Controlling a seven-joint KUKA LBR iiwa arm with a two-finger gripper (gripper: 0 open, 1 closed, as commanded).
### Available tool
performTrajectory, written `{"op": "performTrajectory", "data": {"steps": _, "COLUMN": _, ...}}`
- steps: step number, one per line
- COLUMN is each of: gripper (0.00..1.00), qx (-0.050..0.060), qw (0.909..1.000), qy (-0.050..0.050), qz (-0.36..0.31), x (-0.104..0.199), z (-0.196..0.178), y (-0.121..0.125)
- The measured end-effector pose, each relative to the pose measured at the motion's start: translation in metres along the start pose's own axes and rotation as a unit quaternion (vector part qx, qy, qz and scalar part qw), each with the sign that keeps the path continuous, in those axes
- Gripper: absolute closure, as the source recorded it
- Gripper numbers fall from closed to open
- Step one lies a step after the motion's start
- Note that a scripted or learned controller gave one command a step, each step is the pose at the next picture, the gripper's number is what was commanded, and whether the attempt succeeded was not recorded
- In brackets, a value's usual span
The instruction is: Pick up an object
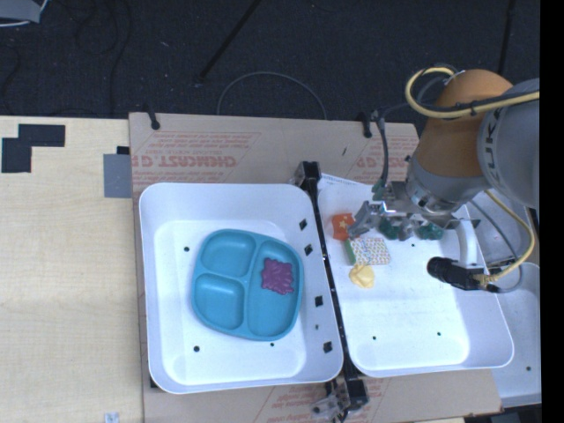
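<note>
- Camera view showed two shallow white plastic bins side by side: the left bin [167, 236] carried a blue three-compartment plastic tray [231, 282] with a purple, bumpy cluster-shaped toy [278, 276] lying in its right-hand compartment, probably parked there as clutter, well apart from the arm.
- The right bin [423, 324] held a small group near its upper left: an orange-red block [342, 226], a speckled flat rectangular piece with a green edge [368, 251] and a small yellow lumpy toy [361, 277], packed close together.
- The grey two-finger gripper [381, 218] hung low over that group, just beside the orange-red block and above the speckled piece, which suggested the program was aiming there.
- Whether it was spread or clenched could not be told; nothing was visibly between its tips.
- The yellow toy lay just below the speckled piece, near the tool but apart from it.
</note>
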State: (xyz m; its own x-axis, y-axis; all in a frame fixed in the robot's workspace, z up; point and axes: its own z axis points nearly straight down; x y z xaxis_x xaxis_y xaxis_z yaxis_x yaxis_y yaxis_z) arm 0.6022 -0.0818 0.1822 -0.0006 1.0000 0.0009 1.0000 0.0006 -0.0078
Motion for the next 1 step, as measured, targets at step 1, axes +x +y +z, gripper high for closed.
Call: {"op": "performTrajectory", "data": {"steps": 1, "gripper": 0.00, "qx": 0.000, "qw": 1.0000, "qy": 0.000, "qz": 0.001, "x": -0.0012, "z": 0.0619, "y": 0.0056}}
